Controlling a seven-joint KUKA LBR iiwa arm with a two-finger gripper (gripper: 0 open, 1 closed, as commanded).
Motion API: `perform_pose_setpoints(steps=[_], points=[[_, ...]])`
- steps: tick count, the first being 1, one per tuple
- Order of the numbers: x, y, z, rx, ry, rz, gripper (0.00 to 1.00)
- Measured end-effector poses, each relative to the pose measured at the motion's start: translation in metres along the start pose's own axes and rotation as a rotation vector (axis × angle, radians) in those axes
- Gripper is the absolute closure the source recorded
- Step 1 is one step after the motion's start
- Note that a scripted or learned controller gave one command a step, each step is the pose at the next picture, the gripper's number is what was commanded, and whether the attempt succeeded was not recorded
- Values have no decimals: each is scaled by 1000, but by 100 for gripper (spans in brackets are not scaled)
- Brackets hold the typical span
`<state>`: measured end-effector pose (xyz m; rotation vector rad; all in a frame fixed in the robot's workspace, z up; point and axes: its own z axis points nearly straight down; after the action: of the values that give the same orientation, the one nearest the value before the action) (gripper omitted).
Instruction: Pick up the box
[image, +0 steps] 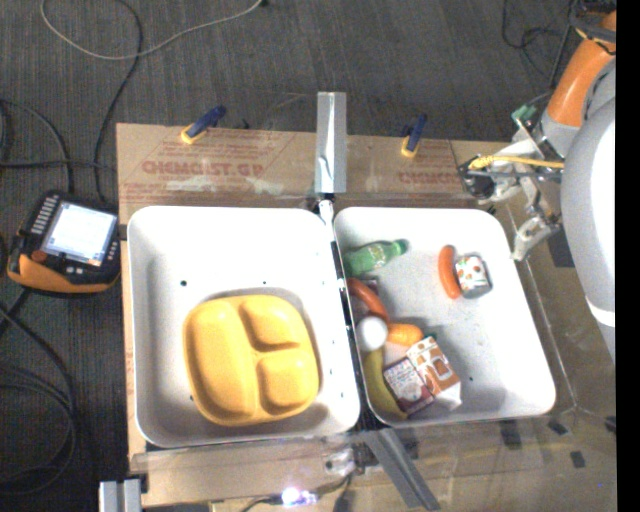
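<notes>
Whether the jaws (528, 215) are apart or together I cannot tell; they hang by the right bin's (520, 330) far right corner. The box (425, 373) lies at that bin's near left, touching a banana (378, 385).

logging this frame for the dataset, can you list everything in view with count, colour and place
tray: 1, yellow, three compartments, in the left bin
left bin: 1, white
right bin: 1, white
box: 1, white, orange and brown, right bin, near front
bottle: 1, green, right bin, back left
sausage: 1, orange-red, right bin, back
can: 1, silver, beside the sausage
egg: 1, white, right bin, left side
banana: 1, yellow, front left, partly under the box
clamps: 2, blue and yellow, back board
pendant: 1, orange and black, floor left
arm: 1, grey and orange, right
pincer: 1, beyond right bin's back corner
</notes>
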<state>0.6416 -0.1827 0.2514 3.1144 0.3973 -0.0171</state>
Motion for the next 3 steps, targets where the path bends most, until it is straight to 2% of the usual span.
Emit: perform_pose_setpoints(steps=[1,2,3], points=[[1,-1,-4,1,-13,-8,100],[1,-1,-4,1,-13,-7,0],[1,-1,-4,1,-13,-7,0]])
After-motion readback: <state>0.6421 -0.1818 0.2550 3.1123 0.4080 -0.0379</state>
